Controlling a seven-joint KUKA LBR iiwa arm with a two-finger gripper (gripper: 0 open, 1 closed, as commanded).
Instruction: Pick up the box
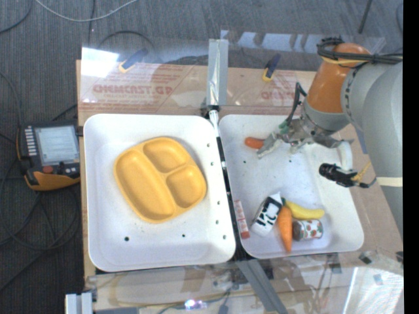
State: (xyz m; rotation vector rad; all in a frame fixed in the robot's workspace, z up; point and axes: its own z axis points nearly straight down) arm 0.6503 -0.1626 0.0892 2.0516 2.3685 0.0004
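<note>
1. Box: the small black-and-white carton [267, 214] is lying in the right white bin [330, 195], toward its near side, tilted.
2. An orange carrot [285, 227] is touching its right side, with a yellow banana [306, 210] and a small printed can [309, 229] just beyond.
3. A red stick-shaped packet [241, 218] is lying just left of it.
4. My two-finger gripper [272, 144] is hovering at the far end of that bin beside a small orange piece [254, 142], well apart from the carton, grasping nothing; whether it is released or clenched I cannot tell.
5. A yellow divided plastic plate [160, 178] is sitting in the left white bin [105, 241].
</note>
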